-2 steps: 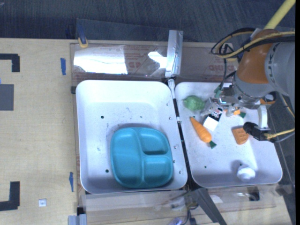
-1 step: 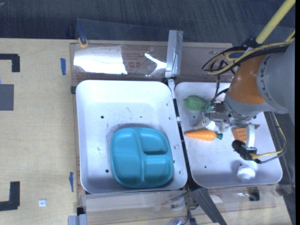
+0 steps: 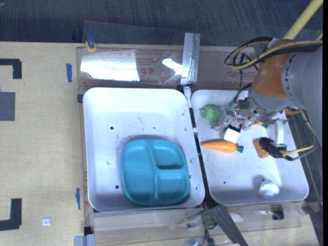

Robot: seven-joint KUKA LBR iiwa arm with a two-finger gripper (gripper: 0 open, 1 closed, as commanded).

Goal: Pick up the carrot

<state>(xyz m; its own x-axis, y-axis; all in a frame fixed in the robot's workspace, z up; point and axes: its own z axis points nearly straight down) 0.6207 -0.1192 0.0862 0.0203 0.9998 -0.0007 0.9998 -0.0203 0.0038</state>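
White rounded piece [image 3: 268,189] sits closest to me, by the near edge of the right bin [image 3: 246,176], toward its near-right corner. It's not involved. A teal divided plate [image 3: 154,172] fills the near half of the left bin [image 3: 138,109] and is also irrelevant.

The carrot [image 3: 220,146] lies flat on the right bin's floor, close to the left wall and about midway between the far and near edges. Its long axis runs roughly parallel to the near edge, with the pointed tip toward the left wall and the thick end with its green stub toward the bin's middle.

The gripper [image 3: 233,128] hangs on the far side of the carrot, just beside the thick end. So the carrot lies from the claw toward the near edge and slightly toward the left wall. From this angle I can't tell whether they touch or sit just apart.

I can't make out whether the claw is released or clenched, since the wrist hardware blocks it. I see nothing held, and the carrot is on the floor, not grasped.

My read is that the carrot hasn't been picked yet. The next move needs a short shift toward the near edge and the left wall, with the closing line set across the carrot's long axis.

Clutter: a green leafy piece [image 3: 210,111] sits near the far-left corner, just beside the claw. A small orange piece [image 3: 262,150] lies toward the right wall, and its colour could pass for the carrot.
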